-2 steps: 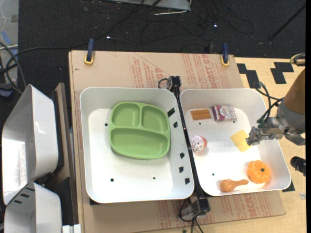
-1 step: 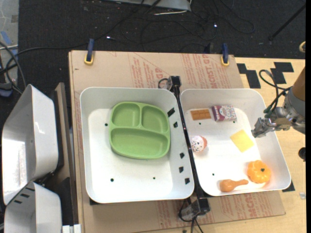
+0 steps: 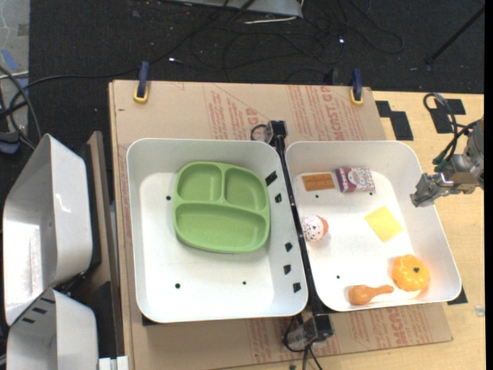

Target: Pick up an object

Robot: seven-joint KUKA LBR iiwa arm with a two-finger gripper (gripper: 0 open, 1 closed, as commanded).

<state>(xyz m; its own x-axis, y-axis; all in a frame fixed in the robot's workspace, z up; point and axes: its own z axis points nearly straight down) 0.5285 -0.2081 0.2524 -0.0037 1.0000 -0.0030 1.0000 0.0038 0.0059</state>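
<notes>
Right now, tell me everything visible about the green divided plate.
The green divided plate is pale green, looks like matte plastic, with rounded corners and a raised rim. Ridges split it into three compartments: two smaller ones at the far side, one long one at the near side. Nothing lies in them. It lies flat, right way up, slightly turned, on the floor of the left bin, towards its far half. Only the bin touches it.

Gripper (image 3: 426, 191) grey metal, blocky, small, dark at tip. Wrist section behind it silver-grey. Thin dark cables looping above wrist. Detail too blurred beyond that.
</notes>
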